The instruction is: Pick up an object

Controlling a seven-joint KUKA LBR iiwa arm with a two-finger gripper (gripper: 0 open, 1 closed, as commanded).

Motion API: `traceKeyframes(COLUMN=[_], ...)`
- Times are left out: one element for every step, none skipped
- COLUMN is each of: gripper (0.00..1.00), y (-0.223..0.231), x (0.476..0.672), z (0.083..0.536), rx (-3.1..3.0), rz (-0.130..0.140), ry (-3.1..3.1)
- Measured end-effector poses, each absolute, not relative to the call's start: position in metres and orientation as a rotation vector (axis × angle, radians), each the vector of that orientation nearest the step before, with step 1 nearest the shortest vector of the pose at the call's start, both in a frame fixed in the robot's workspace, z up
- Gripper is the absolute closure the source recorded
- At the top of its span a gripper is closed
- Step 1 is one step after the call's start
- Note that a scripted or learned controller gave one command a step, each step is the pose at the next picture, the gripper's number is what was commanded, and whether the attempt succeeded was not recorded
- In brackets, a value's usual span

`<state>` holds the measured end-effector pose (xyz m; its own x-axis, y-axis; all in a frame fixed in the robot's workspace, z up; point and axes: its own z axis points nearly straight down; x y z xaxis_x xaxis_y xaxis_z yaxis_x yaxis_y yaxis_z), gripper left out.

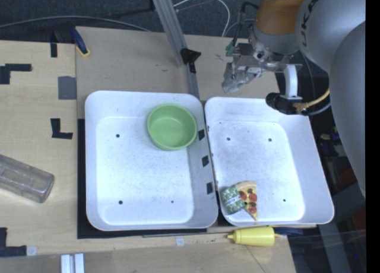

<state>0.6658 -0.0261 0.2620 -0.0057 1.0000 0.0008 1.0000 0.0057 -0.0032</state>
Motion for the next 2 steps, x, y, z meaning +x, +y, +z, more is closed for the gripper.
traceKeyframes(gripper=[1.00,1.00], y=[0.031,0.085], x=[0.653,0.661], z=[0.249,0.236], rx=[-2.212,-2.213], rz=[0.002,0.002], ry=[-2.226,-2.227])
